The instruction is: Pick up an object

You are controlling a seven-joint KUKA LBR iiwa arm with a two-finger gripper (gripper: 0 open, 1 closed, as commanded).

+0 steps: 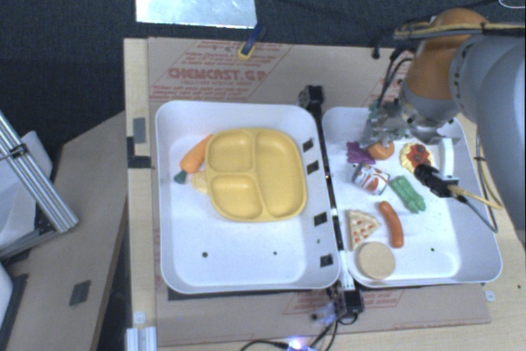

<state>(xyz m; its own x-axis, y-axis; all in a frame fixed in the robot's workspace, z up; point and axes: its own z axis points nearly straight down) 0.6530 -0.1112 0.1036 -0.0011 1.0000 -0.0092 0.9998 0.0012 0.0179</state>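
The gripper [383, 130] hung low over the right bin's [477, 259] far left part, just above a small orange toy [380, 150], probably lining up a grab; its opening was impossible to tell.

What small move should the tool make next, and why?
Probably lower a little and close. The tool hangs in the right bin, right above a small orange piece beside the purple toy; no item shows between its fingertips yet, so nothing looks grasped.
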